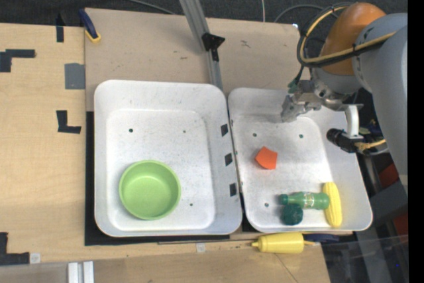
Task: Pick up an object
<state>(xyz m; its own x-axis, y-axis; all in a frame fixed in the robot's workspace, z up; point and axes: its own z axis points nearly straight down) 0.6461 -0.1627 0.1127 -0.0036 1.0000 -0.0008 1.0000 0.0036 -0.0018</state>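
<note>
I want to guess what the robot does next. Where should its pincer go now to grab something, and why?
Probably toward the orange block. The pincer hangs over the far end of the right bin, with nothing between its fingers. The block lies alone on bare floor, nearest to it, while the green bottle and yellow corn crowd together at the near end.

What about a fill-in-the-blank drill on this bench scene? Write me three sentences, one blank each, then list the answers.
1. The green bowl sits in the ____ bin.
2. The small block in the right bin is ____ in colour.
3. The hand hangs over the far part of the ____ bin, apart from the block.

Missing words: left; orange; right
</note>
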